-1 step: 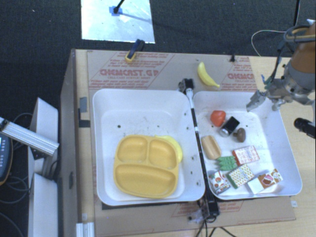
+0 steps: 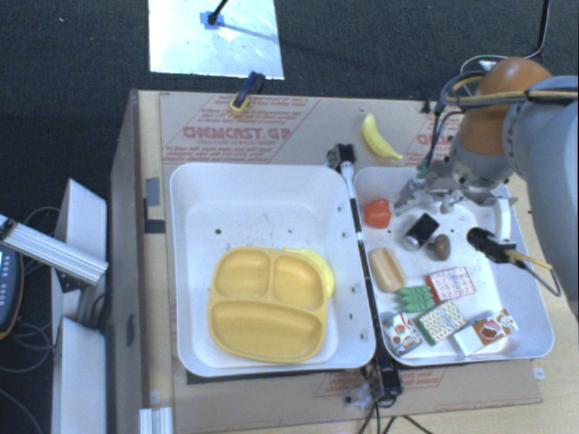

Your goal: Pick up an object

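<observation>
We see smooth white plastic bins (image 2: 271, 183); glossy yellow plastic divided tray (image 2: 268, 304); matt brown cardboard bench top (image 2: 244, 129) with red print; shiny metal-looking sheet (image 2: 213, 25) on rough dark carpet (image 2: 63, 61); printed paper-looking cards (image 2: 450, 283).

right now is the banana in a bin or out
Out. The banana lies on the brown board behind the right bin, beyond its far rim.
</observation>
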